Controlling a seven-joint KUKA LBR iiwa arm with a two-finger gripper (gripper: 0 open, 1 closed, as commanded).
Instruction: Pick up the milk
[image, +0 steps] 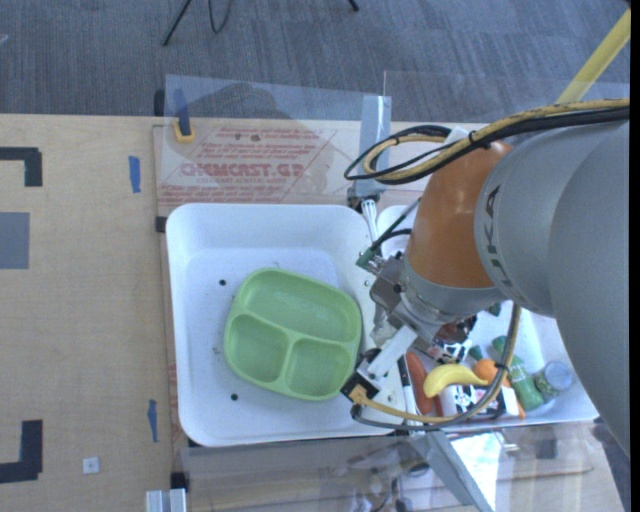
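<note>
Seemingly the pick is underway but not done: the arm (520, 220) reaches in from the right and hangs low over the cluttered right bin (582, 408), with the gripper (440, 345) tucked under the wrist, so whether it is wide, narrow or holding anything cannot be told. What may be the milk (456, 350), a black-and-white printed scrap just far of the banana (450, 378), lies in that clutter. Securing and lifting it look left to do, while the left bin (200, 300) bears a green tray (290, 335)
</note>
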